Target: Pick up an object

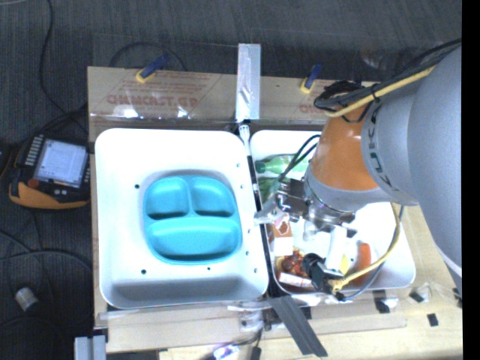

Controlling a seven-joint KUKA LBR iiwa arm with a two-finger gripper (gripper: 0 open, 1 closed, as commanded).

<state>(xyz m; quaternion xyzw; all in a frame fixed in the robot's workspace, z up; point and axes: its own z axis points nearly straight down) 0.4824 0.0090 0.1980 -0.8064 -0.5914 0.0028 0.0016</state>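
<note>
Grey and orange, the arm hangs low over the right bin (405, 272), its pincer (311, 227) down among jumbled small objects (289, 265), seemingly mid-reach for a grasp; next comes closing and lifting. Whether the pincer is spread or pinching, I cannot tell. The arm hides most of the bin's contents. A turquoise divided tray (193, 217) sits in the left bin (120, 156).
</note>
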